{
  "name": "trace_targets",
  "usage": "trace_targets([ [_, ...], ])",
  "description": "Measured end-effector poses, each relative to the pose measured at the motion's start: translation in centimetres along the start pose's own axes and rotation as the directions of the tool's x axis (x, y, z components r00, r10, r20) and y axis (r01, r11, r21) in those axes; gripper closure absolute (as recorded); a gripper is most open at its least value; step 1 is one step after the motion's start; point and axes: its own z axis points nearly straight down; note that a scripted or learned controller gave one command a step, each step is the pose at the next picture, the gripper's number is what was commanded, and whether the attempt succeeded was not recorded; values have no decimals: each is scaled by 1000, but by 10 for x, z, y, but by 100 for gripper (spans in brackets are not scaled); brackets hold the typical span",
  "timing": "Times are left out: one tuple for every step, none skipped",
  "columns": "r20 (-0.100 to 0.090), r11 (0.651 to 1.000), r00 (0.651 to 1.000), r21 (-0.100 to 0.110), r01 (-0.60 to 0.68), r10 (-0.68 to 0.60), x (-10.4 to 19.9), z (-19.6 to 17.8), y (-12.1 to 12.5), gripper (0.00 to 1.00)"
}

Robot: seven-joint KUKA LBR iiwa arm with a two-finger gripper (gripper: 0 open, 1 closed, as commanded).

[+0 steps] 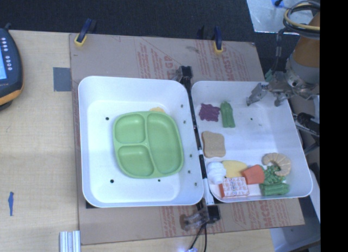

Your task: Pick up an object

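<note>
- Task things: toy food items in the right bin [255,131], none picked yet. Purple cluster [209,112] and green pickle-like piece [227,114] sit side by side in the bin's upper left; slice of toast [213,144] just below them.
- Lower edge of the right bin is crowded: white piece [216,171], yellow piece [235,167], red-and-white packet [235,187], orange-red block [253,174], green leafy piece [273,184], tan ridged piece [277,163], most of them touching.
- Gripper [267,94] hangs over the bin's upper right corner, jaws spread, nothing between them. Bare bin floor under it, well apart from every item.
- Judgement: approach stage, target not committed.
- Doing it well: go for the pickle-like piece or the toast, which have free space around them; centre the jaws over the item, span its narrow side, descend straight, then close. The lower pile risks grabbing two or nudging neighbours.
- Left bin [98,137] holds a green divided plate [148,145] with something yellowish [157,109] peeking at its top edge.
- Handheld pendant [8,66] at far left of the frame, blue clamps [218,40] on the cardboard's top edge.
</note>
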Motion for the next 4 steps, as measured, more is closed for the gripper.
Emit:
trace_targets([
  [-11, 1000, 1000, 13, 3, -3, 56, -74, -156, 0],
  [-9, 1000, 1000, 11, 7, -7, 105, 45, -178, 0],
  [-6, 1000, 1000, 6, 7, -7, 101, 29, -176, 100],
  [-8, 1000, 1000, -6, 17, -17, 191, -66, -138, 100],
])
